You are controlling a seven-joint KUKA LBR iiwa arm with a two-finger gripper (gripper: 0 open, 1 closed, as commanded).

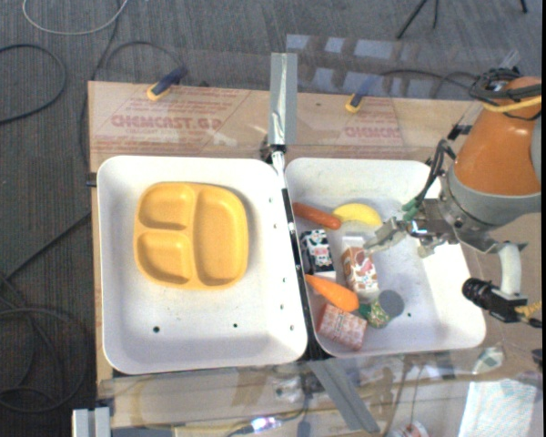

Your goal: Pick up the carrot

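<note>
Two orange carrots lie in the right bin (437, 330). The thinner carrot (316, 215) rests near the bin's left wall toward the back, and the thicker carrot (332, 291) lies nearer the front, by a pink box (343, 328). My gripper (385, 235) reaches in from the right and hovers over the middle of the bin, just right of a yellow lemon (357, 214) and above a small bottle (358, 268). It is apart from both carrots, and nothing shows in its grasp.
The left bin (118, 335) holds a yellow compartment plate (193, 233). Crowded around the carrots are a black-and-white packet (318, 249), a green item (376, 314) and a grey disc (392, 302). The arm's orange band (496, 157) hangs over the right bin's right side.
</note>
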